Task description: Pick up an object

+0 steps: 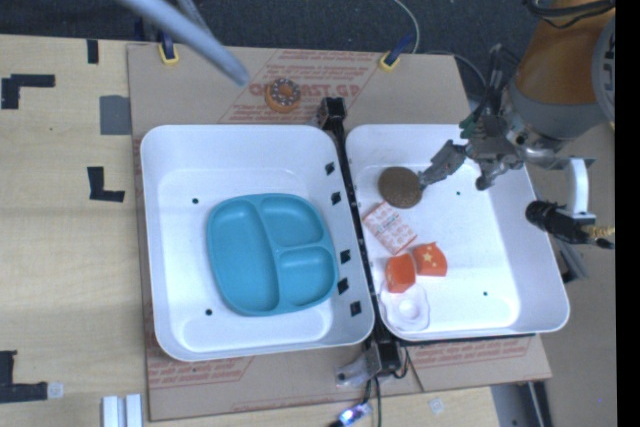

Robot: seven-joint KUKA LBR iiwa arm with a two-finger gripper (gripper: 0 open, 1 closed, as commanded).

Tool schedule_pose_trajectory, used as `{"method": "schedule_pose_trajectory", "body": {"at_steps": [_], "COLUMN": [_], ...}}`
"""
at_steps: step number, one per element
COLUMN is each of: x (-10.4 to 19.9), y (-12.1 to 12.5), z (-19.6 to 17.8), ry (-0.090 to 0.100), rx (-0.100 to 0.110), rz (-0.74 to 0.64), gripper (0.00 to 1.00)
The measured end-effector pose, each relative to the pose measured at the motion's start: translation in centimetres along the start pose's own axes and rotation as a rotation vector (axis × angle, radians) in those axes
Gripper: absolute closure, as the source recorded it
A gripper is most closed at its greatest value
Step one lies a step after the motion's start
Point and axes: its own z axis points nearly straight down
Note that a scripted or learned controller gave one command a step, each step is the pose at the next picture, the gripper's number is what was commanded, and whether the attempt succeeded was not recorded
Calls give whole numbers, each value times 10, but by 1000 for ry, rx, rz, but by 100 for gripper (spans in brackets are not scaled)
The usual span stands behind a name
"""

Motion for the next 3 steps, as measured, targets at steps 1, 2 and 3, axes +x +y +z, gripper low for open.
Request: {"method": "schedule_pose_trajectory", "body": {"at_steps": [1,2,3], "x": [0,2,-7], "y": [2,8,10], "z": [-8,38,89], "ry": [-2,-2,-3], "rx": [-14,-10,-12], "rz": [-3,-3,-2], "gripper": [0,0,0]}}
